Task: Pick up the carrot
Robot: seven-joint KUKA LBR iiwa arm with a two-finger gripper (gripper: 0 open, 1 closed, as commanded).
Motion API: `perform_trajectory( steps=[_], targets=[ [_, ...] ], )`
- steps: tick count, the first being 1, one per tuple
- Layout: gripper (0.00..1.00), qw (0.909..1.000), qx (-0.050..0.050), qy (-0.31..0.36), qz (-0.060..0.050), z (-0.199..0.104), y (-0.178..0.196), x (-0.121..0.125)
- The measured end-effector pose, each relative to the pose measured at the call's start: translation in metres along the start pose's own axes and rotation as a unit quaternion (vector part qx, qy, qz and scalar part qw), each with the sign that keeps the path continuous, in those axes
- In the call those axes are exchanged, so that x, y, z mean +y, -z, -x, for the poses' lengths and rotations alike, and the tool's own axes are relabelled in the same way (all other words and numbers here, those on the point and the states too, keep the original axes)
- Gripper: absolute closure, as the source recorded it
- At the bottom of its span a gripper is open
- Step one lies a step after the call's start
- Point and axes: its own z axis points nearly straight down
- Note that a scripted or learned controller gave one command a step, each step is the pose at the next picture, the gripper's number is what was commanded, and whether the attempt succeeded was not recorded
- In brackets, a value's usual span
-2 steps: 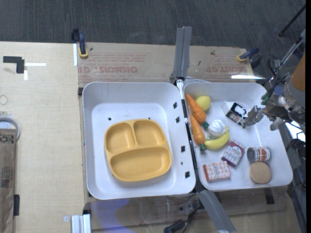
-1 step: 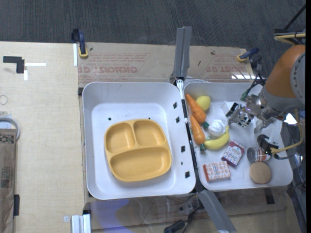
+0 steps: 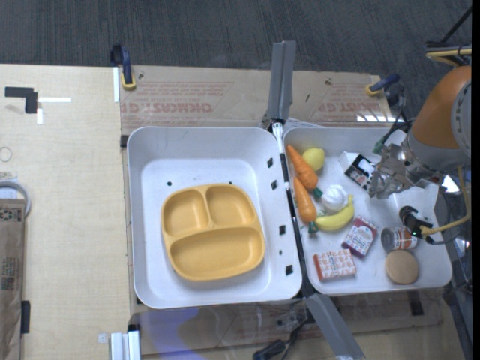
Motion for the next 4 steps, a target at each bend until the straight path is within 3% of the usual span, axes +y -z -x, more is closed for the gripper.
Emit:
perform_trajectory(
  steps=[1, 2, 3, 4],
  targets=[
    [1.00, 0.9989, -0.004, 0.043, -0.017, -0.048, -0.012, 0.048],
    [1.00, 0.9999, 0.000, -0.012, 0.001, -0.051, -0.009, 0.026],
    [1.00, 0.9912, 0.000, 0.133, 0.002, -0.001, -0.009, 0.045],
    [1.00, 0.9499, 0.000, 0.313, 0.003, 0.008, -0.008, 0.048]
  ],
)
